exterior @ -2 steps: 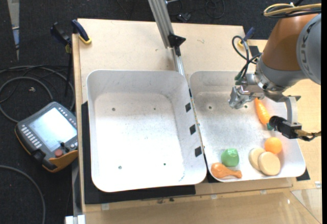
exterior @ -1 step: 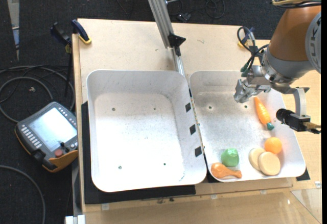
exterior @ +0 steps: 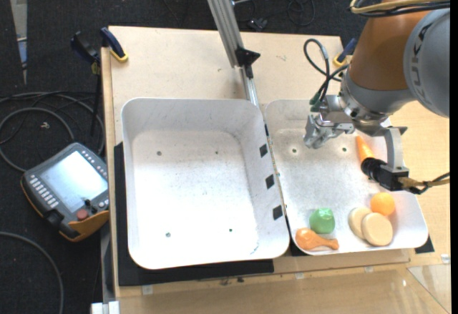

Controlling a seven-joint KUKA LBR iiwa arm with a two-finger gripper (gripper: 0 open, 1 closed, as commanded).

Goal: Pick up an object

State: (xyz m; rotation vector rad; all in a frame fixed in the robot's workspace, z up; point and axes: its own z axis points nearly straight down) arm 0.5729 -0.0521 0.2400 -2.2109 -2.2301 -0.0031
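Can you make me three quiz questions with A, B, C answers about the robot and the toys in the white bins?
1. Where is the green ball?
A. left bin
B. right bin
C. floor

2. What colour is the carrot-shaped toy beside the arm?
A. orange
B. blue
C. purple

3. Where is the gripper?
A. above the right bin's far end
B. touching the green ball
C. over the left bin

Answers: B, it lies near that bin's front edge; A, it looks orange; A, it hangs there, apart from the toys.
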